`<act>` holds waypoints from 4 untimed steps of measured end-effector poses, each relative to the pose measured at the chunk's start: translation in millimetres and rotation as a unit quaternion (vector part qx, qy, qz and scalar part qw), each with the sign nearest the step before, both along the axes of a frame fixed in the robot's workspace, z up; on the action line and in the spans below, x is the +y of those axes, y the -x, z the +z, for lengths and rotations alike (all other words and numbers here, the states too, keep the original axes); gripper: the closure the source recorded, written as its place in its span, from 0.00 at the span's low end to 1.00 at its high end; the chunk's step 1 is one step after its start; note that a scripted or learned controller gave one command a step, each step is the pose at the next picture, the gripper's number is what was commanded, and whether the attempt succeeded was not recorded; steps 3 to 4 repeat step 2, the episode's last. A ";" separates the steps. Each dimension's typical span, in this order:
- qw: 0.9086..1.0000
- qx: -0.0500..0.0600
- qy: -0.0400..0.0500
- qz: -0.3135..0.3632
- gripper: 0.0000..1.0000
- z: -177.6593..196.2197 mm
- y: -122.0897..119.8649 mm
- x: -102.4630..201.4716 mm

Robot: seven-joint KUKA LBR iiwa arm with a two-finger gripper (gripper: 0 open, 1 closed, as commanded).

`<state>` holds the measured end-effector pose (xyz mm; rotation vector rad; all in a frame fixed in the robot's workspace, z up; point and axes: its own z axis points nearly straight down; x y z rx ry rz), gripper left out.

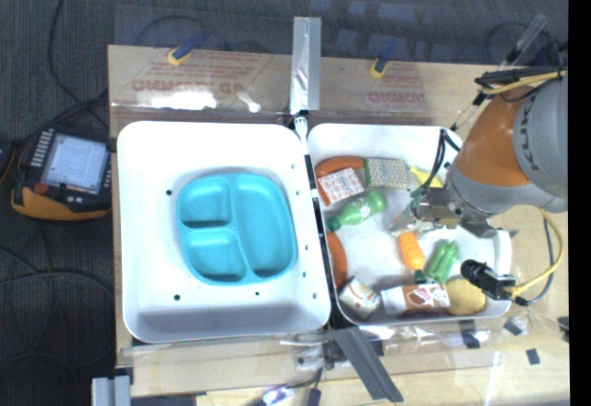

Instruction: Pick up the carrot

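Note:
The carrot is a short orange piece lying in the right white bin, right of its middle. A green vegetable lies against the carrot's right side. My gripper hangs over the bin just above and slightly right of the carrot's upper end, below the arm's orange band. Nothing is seen lifted off the bin floor.
The right bin also holds a green bottle, a red-labelled packet, a speckled box, a sauce bottle, a yellowish item and an orange item by the left wall. The left bin bears a blue divided tray.

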<state>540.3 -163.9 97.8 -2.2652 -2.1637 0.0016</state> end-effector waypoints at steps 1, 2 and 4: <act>1.000 0.001 0.002 -0.004 1.00 34.3 -15.4 40.6; 0.996 0.001 0.004 -0.093 1.00 81.8 -20.3 133.4; 0.996 0.001 0.004 -0.093 1.00 81.8 -20.3 133.4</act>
